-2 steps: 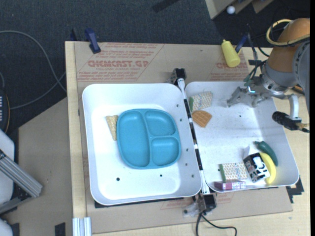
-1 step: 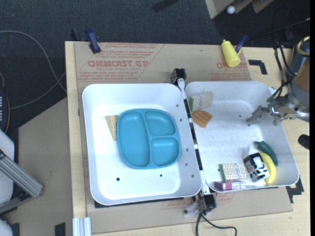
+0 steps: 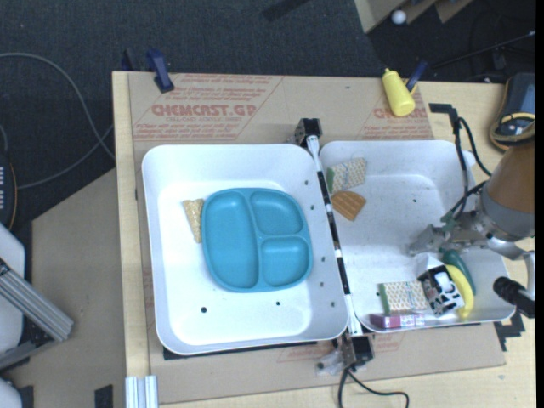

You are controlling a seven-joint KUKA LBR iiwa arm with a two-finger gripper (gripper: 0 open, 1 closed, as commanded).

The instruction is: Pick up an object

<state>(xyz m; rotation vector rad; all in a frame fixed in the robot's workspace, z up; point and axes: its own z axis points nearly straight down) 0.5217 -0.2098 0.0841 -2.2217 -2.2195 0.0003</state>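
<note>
Arm (image 3: 514,194): it reached in from the right and hung over the right bin's (image 3: 399,155) right side, the wrist low above the floor.
Gripper (image 3: 446,243): it sat near the right wall, just beyond the near-right clutter. Grey metal parts spread left and right below the wrist.
Fingers: how far apart they stood could not be told from above, and nothing was seen between them.
Nearest target: a banana (image 3: 461,286) lay just near of the gripper, touching a black-and-white item (image 3: 438,287) on its left.
Other items, right bin: a sponge (image 3: 402,296) sat left of that pair, a marker (image 3: 406,319) lay along the near wall, and a tan piece (image 3: 348,203) and a second sponge (image 3: 349,175) sat at the far-left corner, well apart from the gripper.
Left bin (image 3: 170,228): it held a blue tray (image 3: 255,238) with a cracker (image 3: 194,218) at its left edge, well away from the arm.
Step judged: the descent onto an object, with nothing lifted yet.
Doing it well: the banana looked like the best choice. The fingers would need to straddle its narrow width, not its length, and come down clear of the black-and-white item.
Risk: the 4 near-corner items crowded together by the wall, so a pinch could catch 2 at once or slip off.
</note>
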